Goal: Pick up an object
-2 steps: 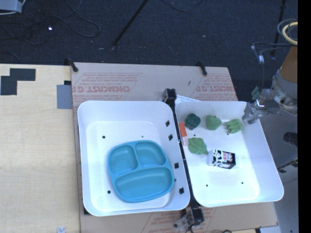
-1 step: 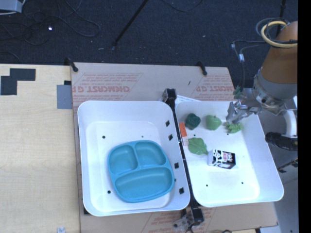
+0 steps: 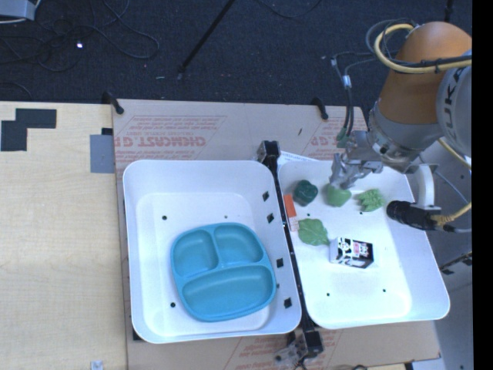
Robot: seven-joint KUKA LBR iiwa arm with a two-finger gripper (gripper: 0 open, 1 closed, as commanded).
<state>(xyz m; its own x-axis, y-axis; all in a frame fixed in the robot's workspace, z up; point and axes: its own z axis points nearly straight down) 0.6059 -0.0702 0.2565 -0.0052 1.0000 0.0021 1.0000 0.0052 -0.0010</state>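
Observation:
My gripper (image 3: pixel 344 179) hangs over the back of the right bin (image 3: pixel 400 299). It is directly above a pale green rounded piece (image 3: pixel 337 196) and looks to be touching its top. A dark green lump (image 3: pixel 305 192) lies just left of that piece. To its right sits a bright green frilly piece (image 3: pixel 370 200). A green leaf-shaped piece (image 3: pixel 313 231) lies nearer the front, beside a small black-and-white box (image 3: pixel 353 252). Nothing is lifted off the bin floor.
The left bin (image 3: pixel 146 206) holds a blue divided plate (image 3: pixel 223 270). A thin orange item (image 3: pixel 289 206) lies along the right bin's left wall by the divider. Brown cardboard lies under both bins, with a pale wooden benchtop to the left.

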